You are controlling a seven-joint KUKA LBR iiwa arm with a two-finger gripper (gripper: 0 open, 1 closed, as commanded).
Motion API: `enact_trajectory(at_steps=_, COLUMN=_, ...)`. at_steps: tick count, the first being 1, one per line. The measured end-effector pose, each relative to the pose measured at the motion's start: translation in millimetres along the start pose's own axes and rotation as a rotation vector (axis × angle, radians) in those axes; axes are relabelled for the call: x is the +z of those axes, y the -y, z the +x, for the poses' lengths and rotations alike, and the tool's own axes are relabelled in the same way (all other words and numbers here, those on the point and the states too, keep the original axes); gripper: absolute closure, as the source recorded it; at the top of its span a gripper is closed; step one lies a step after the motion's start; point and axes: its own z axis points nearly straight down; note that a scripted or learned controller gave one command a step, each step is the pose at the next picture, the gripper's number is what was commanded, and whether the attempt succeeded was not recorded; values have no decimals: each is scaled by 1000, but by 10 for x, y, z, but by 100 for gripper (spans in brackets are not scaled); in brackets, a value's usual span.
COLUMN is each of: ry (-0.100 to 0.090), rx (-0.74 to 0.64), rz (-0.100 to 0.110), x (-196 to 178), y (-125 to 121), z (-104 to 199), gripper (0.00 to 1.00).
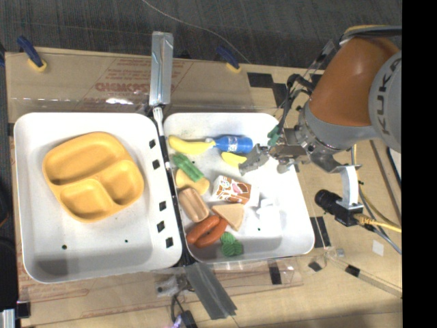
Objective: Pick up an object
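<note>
We saw the arm point(355, 80) reach in from the right, its gripper point(254, 159) low over the right bin point(293, 214), pointing left; whether it was clenched or released we could not tell. Just beside its tip lay a small yellow piece point(232, 158), and past that a blue bottle point(232, 143) lay on its side, long axis running left to right, touching a banana point(190, 145). Below crowded a green vegetable point(188, 166), a carton point(231, 190), a hot dog point(192, 203), a sausage point(206, 231) and broccoli point(232, 246). The left bin point(27, 238) held a yellow tray point(92, 175).
</note>
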Motion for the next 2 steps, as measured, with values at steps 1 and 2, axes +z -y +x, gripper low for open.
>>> enact_trajectory(at_steps=1, ry=-1, rx=277, rz=6, x=1088, y=-467, z=-273, gripper=0)
enact_trajectory(at_steps=2, ry=1, rx=302, rz=-3, x=1835, y=-603, z=-611, gripper=0)
